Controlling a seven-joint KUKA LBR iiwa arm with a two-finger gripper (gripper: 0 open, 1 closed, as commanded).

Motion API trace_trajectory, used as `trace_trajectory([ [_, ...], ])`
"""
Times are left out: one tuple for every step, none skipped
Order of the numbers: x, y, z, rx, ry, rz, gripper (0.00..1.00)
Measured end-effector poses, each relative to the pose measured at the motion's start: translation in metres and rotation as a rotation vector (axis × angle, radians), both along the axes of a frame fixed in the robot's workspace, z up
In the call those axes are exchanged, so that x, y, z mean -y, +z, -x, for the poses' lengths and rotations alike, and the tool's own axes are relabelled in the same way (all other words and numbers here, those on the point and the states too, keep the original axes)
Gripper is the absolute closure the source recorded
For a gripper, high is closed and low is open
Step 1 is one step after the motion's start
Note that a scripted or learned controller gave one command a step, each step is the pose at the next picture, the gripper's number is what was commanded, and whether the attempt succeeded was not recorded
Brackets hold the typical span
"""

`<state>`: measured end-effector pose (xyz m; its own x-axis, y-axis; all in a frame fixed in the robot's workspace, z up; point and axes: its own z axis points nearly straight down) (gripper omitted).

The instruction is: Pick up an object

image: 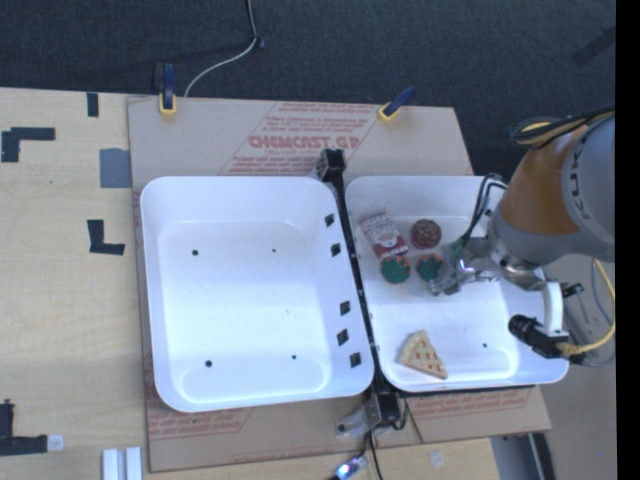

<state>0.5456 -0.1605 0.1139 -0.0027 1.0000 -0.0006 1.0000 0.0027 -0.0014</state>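
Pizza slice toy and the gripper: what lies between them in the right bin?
Camera view: bare white bin floor separates the gripper from the pizza slice toy.

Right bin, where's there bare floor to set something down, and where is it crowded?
In the right bin, bare floor lies along the near edge, between the triangular wedge and the right wall. The far middle is crowded: a red-and-white packet, a brown round piece and two green pieces cluster beside the pincer. The left bin has broad bare floor.
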Motion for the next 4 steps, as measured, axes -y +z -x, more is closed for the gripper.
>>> trace_trajectory([
  [-0.07, 0.122, 0.038, 0.009, 0.005, -0.003, 1.0],
  [-0.125, 0.277, 0.0, 0.019, 0.007, -0.001, 1.0],
  [-0.155, 0.234, 0.065, -0.006, 0.0, -0.001, 1.0],
  [-0.218, 0.389, 0.004, 0.02, 0.007, -0.003, 1.0],
])
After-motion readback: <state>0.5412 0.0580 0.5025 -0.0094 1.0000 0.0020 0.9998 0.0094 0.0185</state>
